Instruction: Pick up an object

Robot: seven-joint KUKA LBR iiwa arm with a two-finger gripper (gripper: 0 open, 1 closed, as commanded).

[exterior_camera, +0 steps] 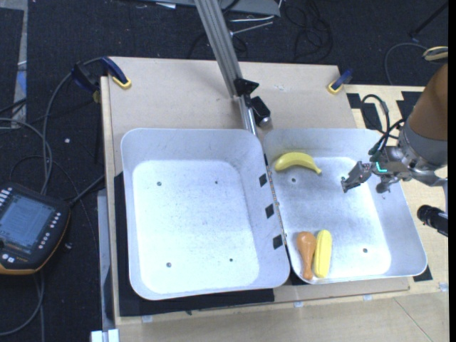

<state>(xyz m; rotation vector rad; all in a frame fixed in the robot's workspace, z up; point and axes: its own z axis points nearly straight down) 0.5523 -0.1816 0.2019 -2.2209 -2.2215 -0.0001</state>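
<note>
A yellow banana lies near the back left of the right bin. At that bin's front left sit an orange drumstick-shaped toy and a yellow corn-like piece, side by side and touching. My gripper hangs over the right bin's back right part, to the right of the banana and apart from it. Its two fingers stand spread, with nothing between them.
The left bin lies beside the right one, meeting it along a middle ridge with black clips. A slanted metal pole rises from the back between the bins. A teach pendant lies off the bench at left.
</note>
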